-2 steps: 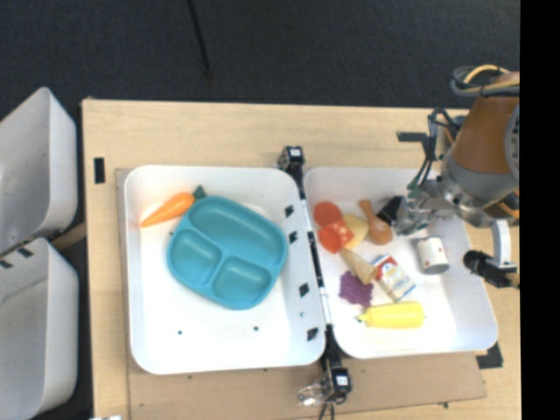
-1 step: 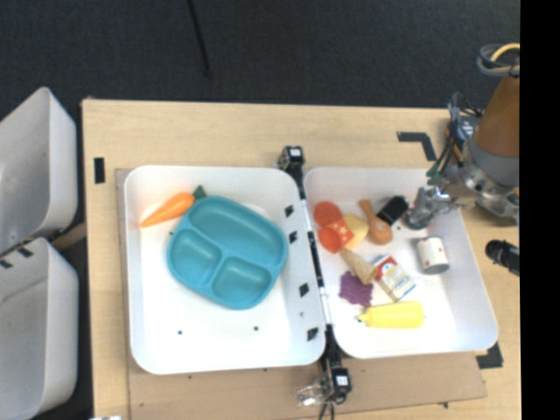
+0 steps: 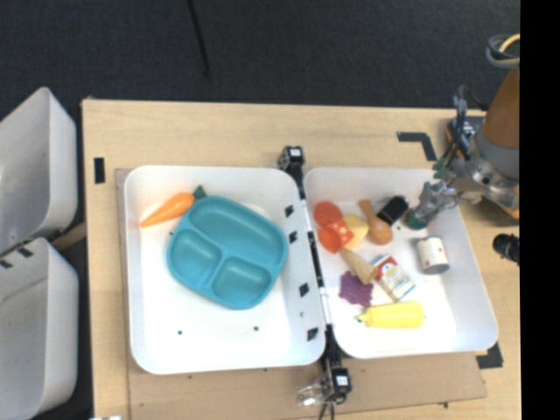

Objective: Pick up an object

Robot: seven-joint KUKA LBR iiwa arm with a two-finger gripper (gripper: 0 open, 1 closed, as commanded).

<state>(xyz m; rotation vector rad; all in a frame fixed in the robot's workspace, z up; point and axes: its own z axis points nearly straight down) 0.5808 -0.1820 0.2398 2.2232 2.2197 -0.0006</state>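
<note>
You have two white bins: the left bin (image 3: 140,322) and the right bin (image 3: 464,318), on a pale tan wood bench (image 3: 219,129). Left: a turquoise divided plate (image 3: 227,250), an orange carrot (image 3: 166,208) with a green top. Right: a red tomato (image 3: 327,213), a yellow corn-like piece (image 3: 394,315), a purple piece (image 3: 354,289), a white cup (image 3: 431,254), a black block (image 3: 392,209). The arm's wrist band (image 3: 500,116) reads orange-brown, the gripper (image 3: 420,215) grey.

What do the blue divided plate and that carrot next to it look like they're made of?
The blue divided plate looks like moulded plastic: even colour, smooth rounded compartments, dull sheen. The carrot is probably a plastic toy, judging by its uniform orange and smooth surface, though the view is too coarse to be sure.
</note>
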